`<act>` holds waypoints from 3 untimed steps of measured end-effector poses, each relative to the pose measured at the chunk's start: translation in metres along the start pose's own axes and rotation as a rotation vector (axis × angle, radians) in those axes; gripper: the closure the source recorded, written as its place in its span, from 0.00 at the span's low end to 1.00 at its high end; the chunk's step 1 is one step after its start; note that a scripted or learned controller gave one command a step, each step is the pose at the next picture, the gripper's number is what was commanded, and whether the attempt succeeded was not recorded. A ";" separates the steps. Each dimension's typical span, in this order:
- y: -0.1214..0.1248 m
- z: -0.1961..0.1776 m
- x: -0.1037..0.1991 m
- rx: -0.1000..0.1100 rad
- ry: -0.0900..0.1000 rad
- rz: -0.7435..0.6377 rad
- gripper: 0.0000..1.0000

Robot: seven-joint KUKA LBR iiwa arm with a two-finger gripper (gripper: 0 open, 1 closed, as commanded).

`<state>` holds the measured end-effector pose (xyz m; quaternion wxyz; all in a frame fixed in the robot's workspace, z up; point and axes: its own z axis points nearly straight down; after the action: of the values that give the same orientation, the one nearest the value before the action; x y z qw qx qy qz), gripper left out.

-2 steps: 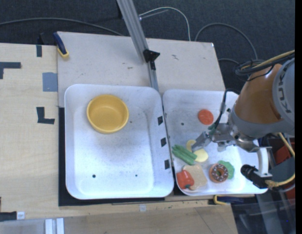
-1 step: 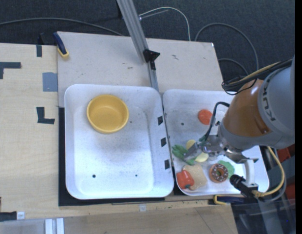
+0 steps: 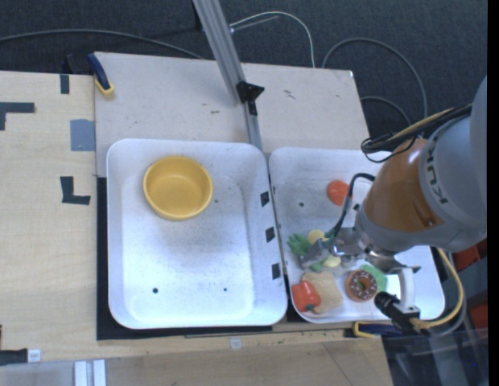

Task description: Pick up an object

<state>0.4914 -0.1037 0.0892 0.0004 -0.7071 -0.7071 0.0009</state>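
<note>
Your likeliest target is the small toy clutter in the right bin [image 3: 302, 167] — yellow pieces [image 3: 316, 236] and a green leafy bit [image 3: 298, 244] just beside the gripper [image 3: 323, 253]. They look light, hard plastic, probably slick; take a yellow piece across its narrow width. Gripper sits low over that pile — can't tell its opening or whether it has anything. Nearby: orange ball [image 3: 338, 190], red pepper [image 3: 307, 295], donut [image 3: 362, 285]. Yellow bowl [image 3: 178, 186] sits in the left bin [image 3: 193, 296]. No readable labels.

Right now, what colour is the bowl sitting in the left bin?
Yellow. The bowl shows plainly in the camera view, upright in the left bin.
</note>
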 end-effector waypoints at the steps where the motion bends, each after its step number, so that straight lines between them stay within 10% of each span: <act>1: 0.000 -0.010 0.001 0.002 0.003 -0.001 1.00; 3: 0.002 -0.110 -0.001 -0.005 0.000 -0.001 1.00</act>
<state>0.4935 -0.1046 0.1994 -0.0015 -0.7068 -0.7074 -0.0007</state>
